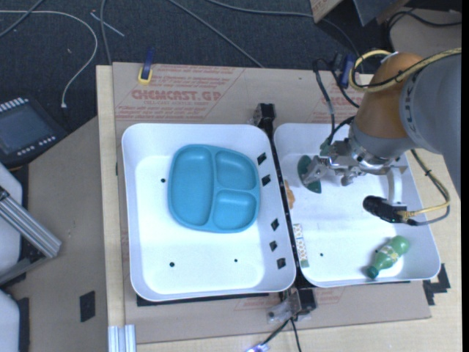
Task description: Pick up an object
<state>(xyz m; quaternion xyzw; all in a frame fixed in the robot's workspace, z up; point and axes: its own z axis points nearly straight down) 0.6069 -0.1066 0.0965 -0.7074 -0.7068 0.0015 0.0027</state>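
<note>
- In the camera view I see 2 white bins side by side on the table point(190, 86), which is covered with printed cardboard.
- The left bin point(129, 167) holds 1 blue plate point(214, 188) with 3 compartments. It lies flat in the upper middle of that bin, well apart from the arm.
- The arm point(432, 101) reaches in from the right, and its orange band point(381, 101) sits above the far edge of the right bin point(337, 233).
- The gripper point(321, 166) is over the upper left part of the right bin, near the wall shared with the left bin.
- A dark green piece point(309, 180) shows right at the gripper's tip. I cannot tell whether it is gripped or just lies beside the tip.
- From this slant I also cannot tell whether the gripper is spread or closed.
- A green bottle point(387, 257) lies on its side in the near right corner of the right bin. Its paler end points up and right, its darker end down and left, and it is well apart from the gripper.
- A row of small black marks runs down the left bin's right wall.
</note>
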